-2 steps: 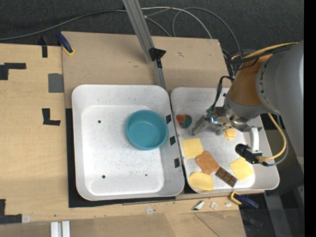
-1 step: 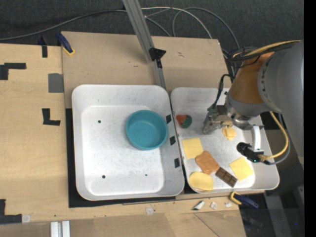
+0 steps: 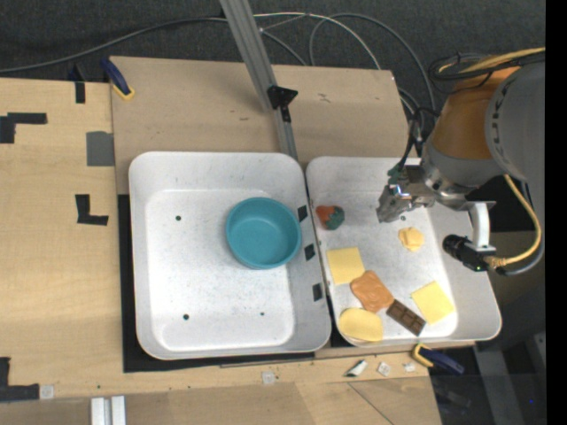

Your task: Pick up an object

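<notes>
Yellow, small and lumpy, the object point(image 3: 410, 237) lies below the tool point(image 3: 391, 209).

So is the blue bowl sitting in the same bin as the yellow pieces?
No, the blue bowl sits in the left bin, while the yellow pieces lie in the right bin.

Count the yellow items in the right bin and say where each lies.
4. A flat square mid-bin, a small chunk just below the end effector, a rounded piece at the near edge, and a square near the right corner. The arm may hide others.
</notes>
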`<state>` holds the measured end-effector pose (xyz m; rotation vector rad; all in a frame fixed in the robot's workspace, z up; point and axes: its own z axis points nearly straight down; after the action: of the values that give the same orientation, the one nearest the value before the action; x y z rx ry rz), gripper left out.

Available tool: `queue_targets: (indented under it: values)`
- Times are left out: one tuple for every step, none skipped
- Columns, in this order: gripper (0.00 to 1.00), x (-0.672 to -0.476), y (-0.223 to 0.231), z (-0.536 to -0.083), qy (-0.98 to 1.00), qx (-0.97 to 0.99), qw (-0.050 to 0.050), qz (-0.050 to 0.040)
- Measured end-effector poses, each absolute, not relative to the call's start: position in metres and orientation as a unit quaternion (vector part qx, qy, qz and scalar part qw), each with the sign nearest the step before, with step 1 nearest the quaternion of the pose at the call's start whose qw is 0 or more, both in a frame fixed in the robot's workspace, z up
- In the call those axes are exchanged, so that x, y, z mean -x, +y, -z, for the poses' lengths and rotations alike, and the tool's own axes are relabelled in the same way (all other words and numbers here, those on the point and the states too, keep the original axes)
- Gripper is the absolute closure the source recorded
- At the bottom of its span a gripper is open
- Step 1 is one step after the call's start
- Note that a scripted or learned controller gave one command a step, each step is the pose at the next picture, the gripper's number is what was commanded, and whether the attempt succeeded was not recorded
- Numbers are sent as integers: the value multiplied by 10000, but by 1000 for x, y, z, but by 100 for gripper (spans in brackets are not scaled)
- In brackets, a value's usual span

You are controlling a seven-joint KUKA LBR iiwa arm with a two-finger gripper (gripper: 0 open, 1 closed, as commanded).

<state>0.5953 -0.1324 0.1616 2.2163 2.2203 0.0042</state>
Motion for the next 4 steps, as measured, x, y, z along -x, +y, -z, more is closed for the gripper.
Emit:
queue_targets:
  values:
    - [100, -587, -130, -211, 7077, -7066, 15, -9]
    - [100, -588, -130, -264, 7077, -7065, 22, -13]
    - [100, -587, -76, -248, 7092, -7050, -8, 3]
    - [100, -578, -17, -252, 7097, -7045, -16, -1]
